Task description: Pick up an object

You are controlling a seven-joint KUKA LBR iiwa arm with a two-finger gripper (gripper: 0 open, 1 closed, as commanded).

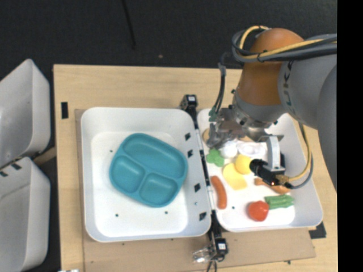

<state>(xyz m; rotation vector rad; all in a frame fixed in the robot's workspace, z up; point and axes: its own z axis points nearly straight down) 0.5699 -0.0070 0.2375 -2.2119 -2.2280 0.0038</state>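
Camera view gave us the gripper [222,137] low in the right bin [306,205], down among the toy food at that bin's far-left corner. We could not tell its state, since the wrist hid it, and we saw nothing lifted, so we judged the pick not yet done: grasp and raise were both left. Counting within the right bin, we found one green piece [215,158] just beside the gripper, one yellow piece [239,170] near the bin's middle, one sausage [219,191] along its left wall, one red tomato [257,210] and one green stalk [279,202] toward its near edge. Left of the right bin sat one left bin [96,214] holding one blue divided plate [148,169].
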